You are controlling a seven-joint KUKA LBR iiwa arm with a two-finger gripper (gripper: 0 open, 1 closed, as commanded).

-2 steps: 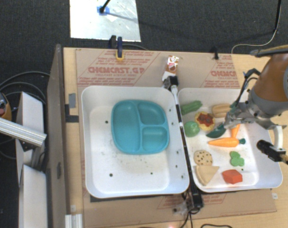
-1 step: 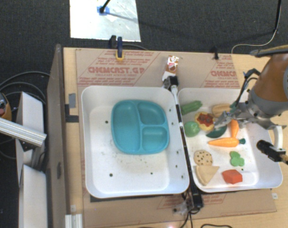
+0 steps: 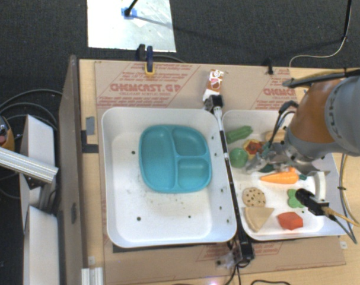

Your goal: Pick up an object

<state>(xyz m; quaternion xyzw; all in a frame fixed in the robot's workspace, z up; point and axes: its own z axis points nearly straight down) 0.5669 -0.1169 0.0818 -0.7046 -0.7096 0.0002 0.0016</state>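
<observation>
The right bin (image 3: 334, 227) holds toy food. A green pickle (image 3: 239, 133) lies at its far left and a green ball (image 3: 238, 157) sits just below it. A red and yellow piece (image 3: 254, 145) is close to the ball. An orange carrot (image 3: 279, 177) lies across the middle. Nearer the front are a round cookie (image 3: 253, 196), a tan wedge (image 3: 258, 217), a red block (image 3: 290, 220) and a small green piece (image 3: 295, 196). My gripper (image 3: 261, 158) is low in the bin, between the green ball and the carrot, right by the red and yellow piece.
The left bin (image 3: 123, 218) holds a teal divided plate (image 3: 174, 158). A thin divider rail (image 3: 224, 159) separates the two bins. The arm's grey body and orange band (image 3: 313, 114) hang over the right bin's far right part.
</observation>
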